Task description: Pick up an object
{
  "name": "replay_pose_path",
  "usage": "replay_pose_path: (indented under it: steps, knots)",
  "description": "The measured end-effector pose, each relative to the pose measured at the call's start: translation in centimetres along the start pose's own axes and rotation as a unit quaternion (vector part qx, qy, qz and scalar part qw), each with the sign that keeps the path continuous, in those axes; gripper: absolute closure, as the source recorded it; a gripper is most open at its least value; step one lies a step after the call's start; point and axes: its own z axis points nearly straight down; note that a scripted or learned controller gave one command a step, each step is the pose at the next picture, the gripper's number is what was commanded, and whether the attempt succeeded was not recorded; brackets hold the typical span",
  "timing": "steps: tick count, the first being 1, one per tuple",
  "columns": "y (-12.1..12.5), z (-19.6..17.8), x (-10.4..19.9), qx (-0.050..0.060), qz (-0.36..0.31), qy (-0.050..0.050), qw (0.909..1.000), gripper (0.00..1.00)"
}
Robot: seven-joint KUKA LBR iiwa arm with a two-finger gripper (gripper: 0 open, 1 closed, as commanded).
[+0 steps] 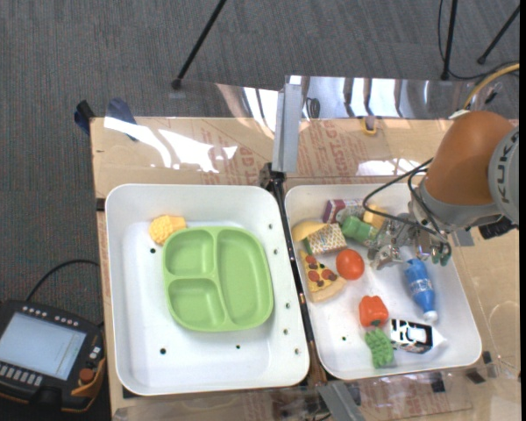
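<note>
Gripper [409, 249] above blue bottle [419, 287]

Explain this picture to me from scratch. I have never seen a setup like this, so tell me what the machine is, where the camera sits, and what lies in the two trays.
This is one photo from a camera fixed above a bench, looking down at a slant. The grey and orange shape at the right is a robot arm reaching in. At its end is a gripper, a two-finger claw, low over the right bin. I cannot tell whether it is open, and nothing is seen held in it.

The left bin holds a green divided plate and a small yellow toy touching the plate's corner. The right bin holds toy food and small items: a pizza slice, a red tomato, a blue bottle, an orange pepper and a green knobbly piece. The arm's job is to pick up one object.
</note>
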Motion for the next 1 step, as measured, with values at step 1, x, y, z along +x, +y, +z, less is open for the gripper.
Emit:
replay_pose_path:
  steps: [1]
  knots:
    - [-0.01,0.30,0.39,0.000,-0.001,0.008,1.0000,0.00]
